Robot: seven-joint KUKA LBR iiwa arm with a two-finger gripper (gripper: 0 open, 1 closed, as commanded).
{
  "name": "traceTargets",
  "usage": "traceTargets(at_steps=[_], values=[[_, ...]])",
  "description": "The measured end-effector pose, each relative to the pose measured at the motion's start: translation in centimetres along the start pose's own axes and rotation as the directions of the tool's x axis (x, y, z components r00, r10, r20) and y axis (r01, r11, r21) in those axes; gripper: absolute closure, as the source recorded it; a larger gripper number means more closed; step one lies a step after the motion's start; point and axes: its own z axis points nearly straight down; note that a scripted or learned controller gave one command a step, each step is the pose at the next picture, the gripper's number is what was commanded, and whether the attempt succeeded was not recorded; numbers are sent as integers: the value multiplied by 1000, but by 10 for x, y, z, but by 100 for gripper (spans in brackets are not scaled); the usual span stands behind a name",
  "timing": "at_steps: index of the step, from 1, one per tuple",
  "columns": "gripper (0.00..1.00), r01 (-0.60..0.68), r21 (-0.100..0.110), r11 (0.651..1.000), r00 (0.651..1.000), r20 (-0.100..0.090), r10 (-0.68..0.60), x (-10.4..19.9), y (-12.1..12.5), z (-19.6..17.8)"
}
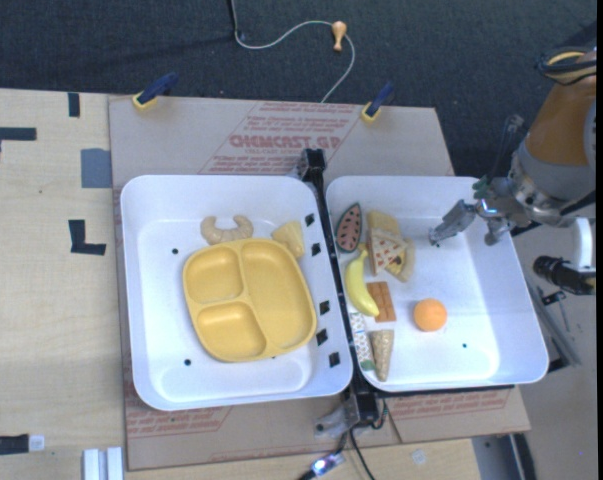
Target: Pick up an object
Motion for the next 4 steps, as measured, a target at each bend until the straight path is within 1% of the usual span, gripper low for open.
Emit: traceTargets(at_steps=[1,2,3,4], values=[[0,3,-14,1000,1000,3,-3,0,3,-9],[0,4,-10,1000,1000,3,-4,-3,-6,47],[0,3,-16,1000,1000,4,-3,-3,-4,99],[100,6,-19,1000,1000,4,-6,-2,-3,85]])
